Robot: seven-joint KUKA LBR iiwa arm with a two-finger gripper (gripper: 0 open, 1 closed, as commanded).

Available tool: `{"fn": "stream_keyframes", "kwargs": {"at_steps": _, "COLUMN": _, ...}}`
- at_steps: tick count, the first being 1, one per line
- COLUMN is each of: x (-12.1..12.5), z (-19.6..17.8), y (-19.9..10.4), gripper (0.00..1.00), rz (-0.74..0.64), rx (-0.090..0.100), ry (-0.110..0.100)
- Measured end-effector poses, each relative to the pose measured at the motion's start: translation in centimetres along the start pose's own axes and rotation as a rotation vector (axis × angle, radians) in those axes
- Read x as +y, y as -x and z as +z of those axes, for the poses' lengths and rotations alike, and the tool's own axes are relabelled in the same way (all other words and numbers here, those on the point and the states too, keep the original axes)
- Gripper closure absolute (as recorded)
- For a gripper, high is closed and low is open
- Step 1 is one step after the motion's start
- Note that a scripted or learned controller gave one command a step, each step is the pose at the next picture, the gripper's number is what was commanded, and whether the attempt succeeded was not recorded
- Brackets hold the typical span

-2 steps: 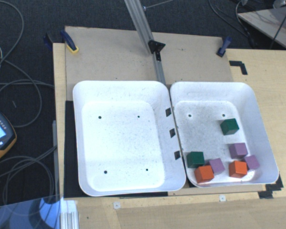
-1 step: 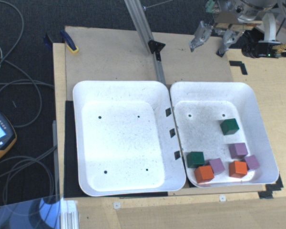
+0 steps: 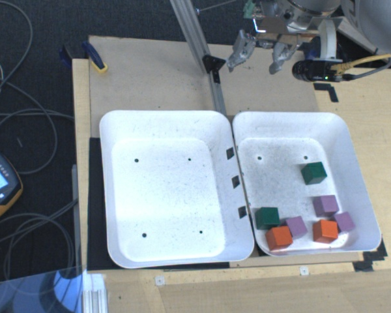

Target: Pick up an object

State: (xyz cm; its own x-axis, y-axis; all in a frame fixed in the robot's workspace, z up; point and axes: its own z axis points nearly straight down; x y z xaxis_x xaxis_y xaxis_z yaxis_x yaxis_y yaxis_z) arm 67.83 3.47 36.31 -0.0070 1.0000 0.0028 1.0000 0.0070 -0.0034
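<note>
The end effector (image 3: 261,56) is open and holds nothing, above the table (image 3: 156,77) far behind the right bin (image 3: 358,175) with blocks.

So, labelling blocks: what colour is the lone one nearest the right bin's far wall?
Dark green block, clearest in the camera view.

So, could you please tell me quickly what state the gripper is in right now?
Gripper: open, holding nothing, up above the bins at the top of the view.
</note>
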Motion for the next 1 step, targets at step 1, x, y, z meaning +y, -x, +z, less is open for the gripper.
{"fn": "stream_keyframes", "kwargs": {"at_steps": 1, "x": -1.05, "z": 4.52, "y": -0.70, "gripper": 0.00, "rz": 0.005, "rx": -0.003, "ry": -0.004}}
